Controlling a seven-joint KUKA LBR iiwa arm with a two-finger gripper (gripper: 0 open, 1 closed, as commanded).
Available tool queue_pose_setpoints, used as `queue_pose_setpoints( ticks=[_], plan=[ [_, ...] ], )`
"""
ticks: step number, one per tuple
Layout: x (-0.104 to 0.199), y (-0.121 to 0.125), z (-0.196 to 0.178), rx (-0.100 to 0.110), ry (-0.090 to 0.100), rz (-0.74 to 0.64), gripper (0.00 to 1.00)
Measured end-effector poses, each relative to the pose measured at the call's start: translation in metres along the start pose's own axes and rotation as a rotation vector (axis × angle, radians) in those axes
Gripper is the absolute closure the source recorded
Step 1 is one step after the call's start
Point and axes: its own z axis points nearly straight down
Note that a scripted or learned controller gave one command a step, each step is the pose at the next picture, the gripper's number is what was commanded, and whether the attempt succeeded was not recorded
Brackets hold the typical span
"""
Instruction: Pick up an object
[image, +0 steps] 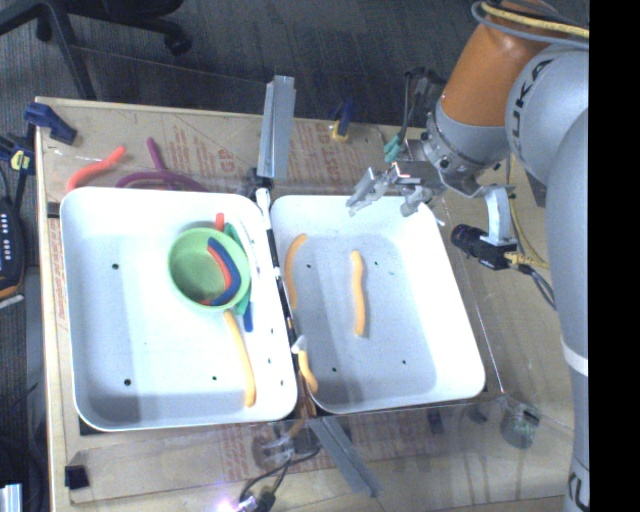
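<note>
Camera view has the gripper (386, 194) hanging over the far rim of the right bin (455, 345), its two fingers spread apart with nothing between them. Two orange strips lie in that bin: a straight one (357, 291) near the middle and a curved one (293, 262) against the left wall (harder to reach). The left bin (95, 350) holds a green bowl (205, 266). I judge the straight strip the better target: come down centred on it, fingers straddling its narrow width, before closing
</note>
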Motion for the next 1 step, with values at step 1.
queue_pose_setpoints(
  ticks=[1],
  plan=[
    [-0.025, -0.0387, 0.1063, 0.001, 0.0, 0.008, 0.0]
  ],
)
